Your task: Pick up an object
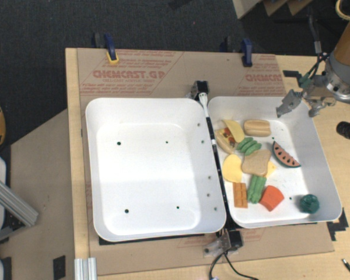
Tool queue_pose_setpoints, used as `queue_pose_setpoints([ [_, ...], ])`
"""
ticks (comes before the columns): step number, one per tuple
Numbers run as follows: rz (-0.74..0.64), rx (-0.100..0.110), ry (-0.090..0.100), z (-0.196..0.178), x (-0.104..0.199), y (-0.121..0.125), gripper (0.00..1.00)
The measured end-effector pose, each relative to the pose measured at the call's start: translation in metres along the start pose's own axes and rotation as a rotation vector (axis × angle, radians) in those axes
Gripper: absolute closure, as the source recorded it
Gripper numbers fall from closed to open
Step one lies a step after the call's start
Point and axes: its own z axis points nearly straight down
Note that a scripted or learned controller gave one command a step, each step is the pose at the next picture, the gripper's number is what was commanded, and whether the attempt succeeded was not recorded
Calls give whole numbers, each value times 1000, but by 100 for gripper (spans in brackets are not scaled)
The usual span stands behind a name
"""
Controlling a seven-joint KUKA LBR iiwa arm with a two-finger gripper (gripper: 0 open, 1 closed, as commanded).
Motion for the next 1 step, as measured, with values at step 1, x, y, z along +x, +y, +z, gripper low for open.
queue_pose_setpoints([
  [1,-6,6,4,132,66,38,0],
])
